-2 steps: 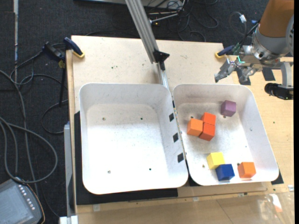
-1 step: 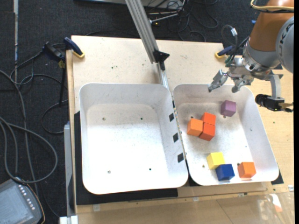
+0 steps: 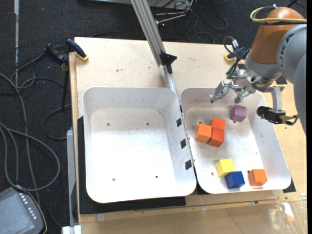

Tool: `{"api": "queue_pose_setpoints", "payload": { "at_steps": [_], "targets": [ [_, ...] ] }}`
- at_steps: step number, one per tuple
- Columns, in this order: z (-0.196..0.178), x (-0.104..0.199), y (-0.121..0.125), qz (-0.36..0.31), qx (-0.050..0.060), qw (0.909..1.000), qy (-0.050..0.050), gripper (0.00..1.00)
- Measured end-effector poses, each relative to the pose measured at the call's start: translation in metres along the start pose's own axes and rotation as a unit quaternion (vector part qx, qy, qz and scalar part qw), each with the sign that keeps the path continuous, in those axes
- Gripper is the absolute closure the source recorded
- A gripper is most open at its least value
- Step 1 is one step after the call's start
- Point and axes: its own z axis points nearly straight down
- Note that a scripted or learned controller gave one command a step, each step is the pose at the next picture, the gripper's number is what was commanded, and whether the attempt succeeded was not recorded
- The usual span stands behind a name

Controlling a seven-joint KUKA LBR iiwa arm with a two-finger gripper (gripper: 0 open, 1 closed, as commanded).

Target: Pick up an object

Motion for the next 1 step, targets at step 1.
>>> {"api": "queue_pose_setpoints", "payload": {
  "at_steps": [1],
  "targets": [
    [0.0456,0.0033,0.0058,0.0,0.0,1.0,0.0,0.0]
  ]
}}
